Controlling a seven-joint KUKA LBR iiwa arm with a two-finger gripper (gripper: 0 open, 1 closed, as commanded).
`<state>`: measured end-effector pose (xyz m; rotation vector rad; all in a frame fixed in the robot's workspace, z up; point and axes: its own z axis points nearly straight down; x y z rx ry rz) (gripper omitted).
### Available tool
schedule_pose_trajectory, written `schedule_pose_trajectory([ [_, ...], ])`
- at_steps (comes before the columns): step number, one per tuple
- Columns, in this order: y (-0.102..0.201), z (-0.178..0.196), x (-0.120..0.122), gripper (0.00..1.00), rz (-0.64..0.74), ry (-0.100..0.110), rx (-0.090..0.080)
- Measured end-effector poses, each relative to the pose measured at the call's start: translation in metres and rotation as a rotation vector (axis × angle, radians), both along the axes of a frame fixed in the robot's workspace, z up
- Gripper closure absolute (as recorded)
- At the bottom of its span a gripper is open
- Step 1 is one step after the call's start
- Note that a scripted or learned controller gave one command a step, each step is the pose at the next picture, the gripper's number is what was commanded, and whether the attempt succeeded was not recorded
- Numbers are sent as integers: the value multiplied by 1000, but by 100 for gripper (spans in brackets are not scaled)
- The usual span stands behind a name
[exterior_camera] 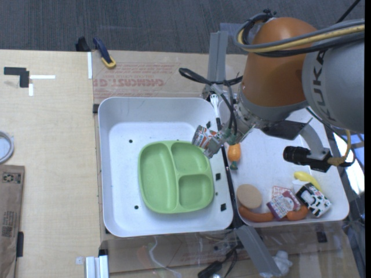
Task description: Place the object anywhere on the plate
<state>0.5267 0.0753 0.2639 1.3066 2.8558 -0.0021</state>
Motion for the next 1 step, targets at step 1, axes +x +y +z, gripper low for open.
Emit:
schedule_pose_trajectory([
  [1, 0, 0, 0, 0, 1, 1, 0],
])
